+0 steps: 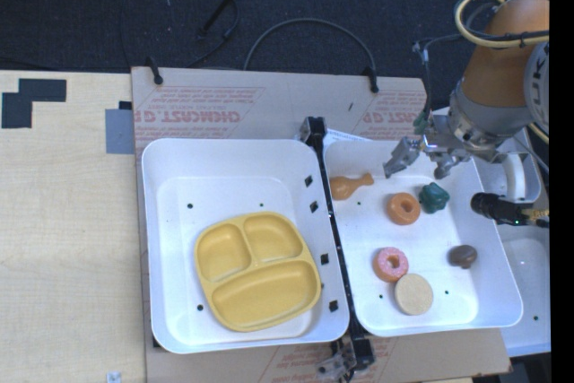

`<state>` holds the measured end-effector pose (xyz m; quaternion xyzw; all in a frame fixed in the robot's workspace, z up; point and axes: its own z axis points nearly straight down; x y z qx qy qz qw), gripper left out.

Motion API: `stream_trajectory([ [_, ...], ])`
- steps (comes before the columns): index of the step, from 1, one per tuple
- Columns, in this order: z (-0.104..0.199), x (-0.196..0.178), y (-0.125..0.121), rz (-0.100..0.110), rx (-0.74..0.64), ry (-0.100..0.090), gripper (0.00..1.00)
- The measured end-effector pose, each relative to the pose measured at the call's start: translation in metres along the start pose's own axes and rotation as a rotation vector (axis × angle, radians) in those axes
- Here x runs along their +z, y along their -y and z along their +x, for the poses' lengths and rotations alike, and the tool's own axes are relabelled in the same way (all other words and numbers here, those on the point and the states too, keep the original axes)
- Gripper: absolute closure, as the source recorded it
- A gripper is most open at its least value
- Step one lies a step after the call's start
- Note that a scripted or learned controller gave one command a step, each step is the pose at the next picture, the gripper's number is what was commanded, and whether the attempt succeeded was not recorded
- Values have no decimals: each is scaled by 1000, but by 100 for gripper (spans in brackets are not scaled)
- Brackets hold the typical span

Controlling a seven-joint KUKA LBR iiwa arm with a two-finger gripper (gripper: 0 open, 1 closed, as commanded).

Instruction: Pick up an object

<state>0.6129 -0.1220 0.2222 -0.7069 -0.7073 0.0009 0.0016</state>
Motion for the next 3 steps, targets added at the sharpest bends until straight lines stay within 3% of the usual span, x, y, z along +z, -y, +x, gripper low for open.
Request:
stream_trajectory([
  [2, 7, 101, -14, 2, -2, 0, 0],
  [3, 5, 126, -21, -25, -2, 11, 0],
])
